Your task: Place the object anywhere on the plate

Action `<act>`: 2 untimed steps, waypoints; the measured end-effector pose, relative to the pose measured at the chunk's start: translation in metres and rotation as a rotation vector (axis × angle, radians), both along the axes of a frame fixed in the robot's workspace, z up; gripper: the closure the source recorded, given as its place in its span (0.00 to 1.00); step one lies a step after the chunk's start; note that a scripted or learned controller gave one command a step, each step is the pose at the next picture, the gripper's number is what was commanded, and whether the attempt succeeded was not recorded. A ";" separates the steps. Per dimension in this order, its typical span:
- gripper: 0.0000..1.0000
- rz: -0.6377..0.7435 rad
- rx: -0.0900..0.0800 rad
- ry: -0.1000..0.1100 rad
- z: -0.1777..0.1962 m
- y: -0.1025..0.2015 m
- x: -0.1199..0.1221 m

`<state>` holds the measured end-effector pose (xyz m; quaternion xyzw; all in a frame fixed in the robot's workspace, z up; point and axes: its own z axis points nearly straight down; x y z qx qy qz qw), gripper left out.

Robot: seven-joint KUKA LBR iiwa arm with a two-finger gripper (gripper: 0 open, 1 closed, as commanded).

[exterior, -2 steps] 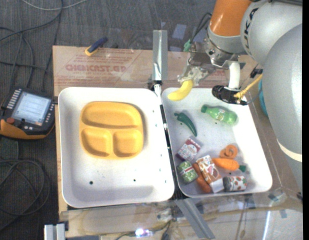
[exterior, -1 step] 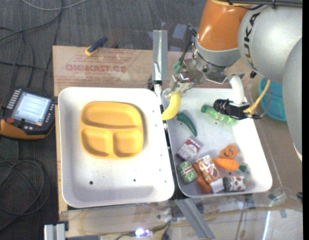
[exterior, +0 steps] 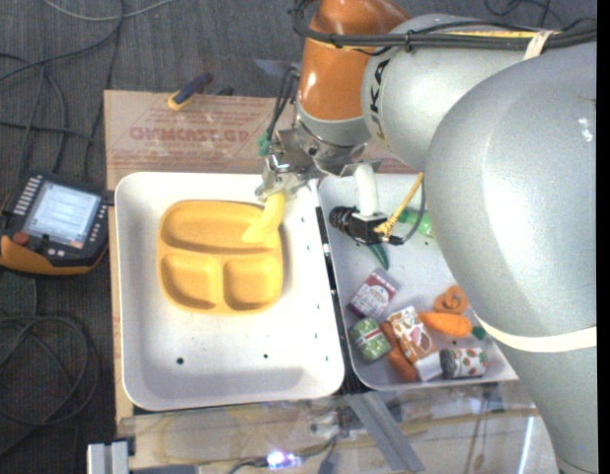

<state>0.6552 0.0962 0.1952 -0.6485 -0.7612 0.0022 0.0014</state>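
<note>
Gripper (exterior: 276,179) pinches a yellow banana-like object (exterior: 263,221) over the plate's (exterior: 196,275) far right corner. Carry looks done; release remains.

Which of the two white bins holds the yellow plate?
The left white bin: the yellow divided plate lies in it, while the right white bin holds small toy foods.

bench (exterior: 137,126): brown board top, printed lettering | left white bin (exterior: 147,363): rested on bench, reference landmark | right white bin (exterior: 369,373): touching landmark's right edge | yellow-and-blue tool (exterior: 190,89): lay on board beyond landmark's far edge | orange-rimmed pendant (exterior: 50,223): sat left of landmark, off the board
</note>
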 end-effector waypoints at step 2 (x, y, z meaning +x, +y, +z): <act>1.00 0.003 -0.003 0.000 -0.014 -0.005 0.009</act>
